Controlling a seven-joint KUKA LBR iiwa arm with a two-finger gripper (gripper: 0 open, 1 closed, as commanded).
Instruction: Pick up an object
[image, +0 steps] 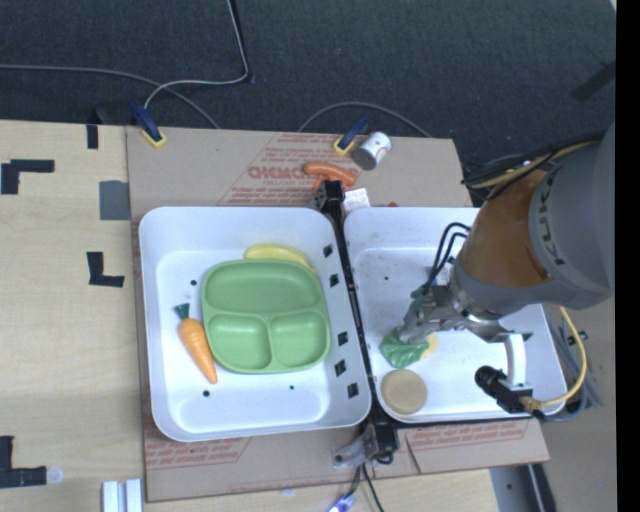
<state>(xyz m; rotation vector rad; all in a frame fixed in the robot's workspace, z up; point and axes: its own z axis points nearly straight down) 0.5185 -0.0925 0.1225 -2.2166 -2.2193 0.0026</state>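
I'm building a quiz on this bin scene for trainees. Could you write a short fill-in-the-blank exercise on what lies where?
1. The green divided plate lies in the ____ bin.
2. The carrot lies beside the plate, on its ____ side.
3. The gripper is down in the right bin, at a leafy ____ item.
4. The round tan object sits near the right bin's ____ edge.

Missing words: left; left; green; front
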